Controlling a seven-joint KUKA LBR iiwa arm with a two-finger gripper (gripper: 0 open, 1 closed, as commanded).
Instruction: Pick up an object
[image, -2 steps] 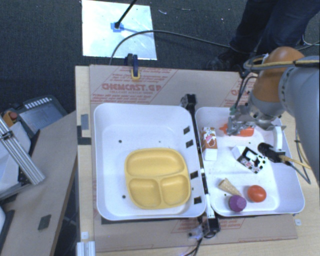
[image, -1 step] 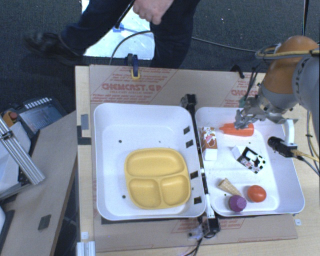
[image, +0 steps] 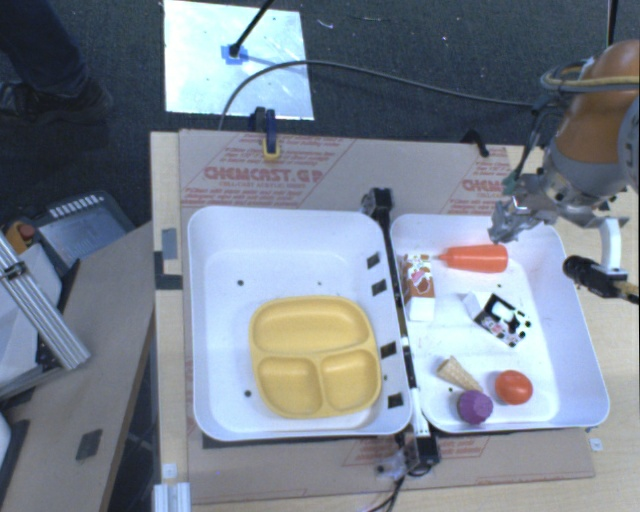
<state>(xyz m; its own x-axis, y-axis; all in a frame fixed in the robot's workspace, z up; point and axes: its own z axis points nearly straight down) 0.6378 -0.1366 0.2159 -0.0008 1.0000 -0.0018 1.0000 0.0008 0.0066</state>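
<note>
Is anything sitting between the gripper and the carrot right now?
Nothing visible. The gripper sits at the far edge of the right bin, just above the carrot; the other items lie nearer the camera, beyond the carrot.

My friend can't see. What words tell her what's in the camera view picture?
A grey and orange robot arm's tool hovers over the top edge of the right white bin, just above a toy carrot. That bin also holds a small carton, a black-and-white block, a cone, a purple ball and a tomato. The left bin holds a yellow divided tray.
</note>
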